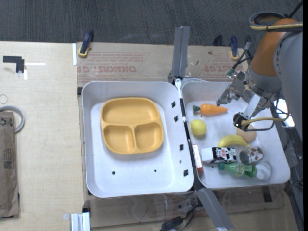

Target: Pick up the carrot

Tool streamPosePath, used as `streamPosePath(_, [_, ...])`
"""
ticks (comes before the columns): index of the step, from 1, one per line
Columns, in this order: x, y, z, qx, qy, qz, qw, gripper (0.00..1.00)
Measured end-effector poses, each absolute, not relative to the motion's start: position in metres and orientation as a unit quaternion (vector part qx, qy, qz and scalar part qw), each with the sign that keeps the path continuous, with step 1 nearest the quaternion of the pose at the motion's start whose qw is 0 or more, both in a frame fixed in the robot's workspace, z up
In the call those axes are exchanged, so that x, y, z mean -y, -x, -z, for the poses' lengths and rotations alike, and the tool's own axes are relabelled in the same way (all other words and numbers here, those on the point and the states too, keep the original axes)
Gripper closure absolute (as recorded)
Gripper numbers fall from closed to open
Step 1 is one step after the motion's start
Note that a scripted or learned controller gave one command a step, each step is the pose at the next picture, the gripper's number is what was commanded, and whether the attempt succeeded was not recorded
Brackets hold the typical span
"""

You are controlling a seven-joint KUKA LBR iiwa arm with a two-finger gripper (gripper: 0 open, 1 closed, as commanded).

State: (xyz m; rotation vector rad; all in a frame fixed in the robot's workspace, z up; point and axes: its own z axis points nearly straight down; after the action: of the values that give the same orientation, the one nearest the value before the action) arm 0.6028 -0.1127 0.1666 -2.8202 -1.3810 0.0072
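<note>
Gripper (239, 96) over right bin (281, 146), toward its back right part — nothing seen between its parts, closure state impossible to tell. Carrot (212, 110) on bin floor near back left corner, just left of gripper and slightly nearer front; long axis roughly left-right, green top toward divider, orange tip pointing at gripper. Lemon (198, 127) just in front of carrot, banana (233, 140) further front. Arm reaching in from right, orange band (267, 57) above wrist, wrist tilted down-left toward carrot — short leftward shift likely needed.

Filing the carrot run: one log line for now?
arm: gripper above right bin | carrot lying in bin, ungrasped | phase: approach
</note>
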Motion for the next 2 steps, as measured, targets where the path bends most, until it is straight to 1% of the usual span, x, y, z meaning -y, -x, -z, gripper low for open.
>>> streamPosePath(1, [0.173,-0.605,-0.208,0.388,0.922,-0.0015,0.0,0.0])
streamPosePath(2, [0.114,-0.535,-0.158,0.447,0.895,-0.0023,0.001,0.0])
